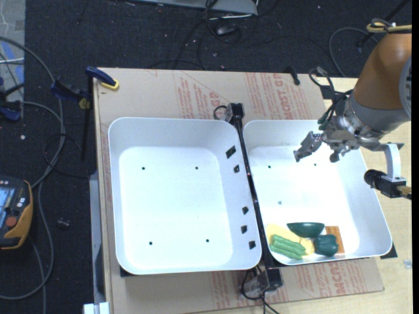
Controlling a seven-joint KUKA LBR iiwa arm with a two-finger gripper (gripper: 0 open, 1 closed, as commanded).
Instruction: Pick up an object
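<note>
While the arm (383, 77) reaches in from the right of the bench (170, 93), its gripper (321, 148) hangs above the far part of the right bin (376, 201), fingers spread apart with nothing between them. The objects lie well apart from it, gathered at the near edge of that same bin: a ridged green piece (287, 246), a dark green bowl-shaped item (306, 228), a teal lump (326, 244), a pale yellow flat piece (278, 232) beneath them and an orange one (335, 231) just beside the teal lump. They touch or overlap one another, so each candidate is crowded by its neighbours. The left bin (118, 175) holds nothing to grasp.

The step in hand appears to be the approach: no object has yet been reached. The next move would call for carrying the tool toward the near edge, choosing one item, and descending with the fingers set to either side of it. The bin wall close behind the cluster and the tight packing look likely to make a clean closure awkward.
</note>
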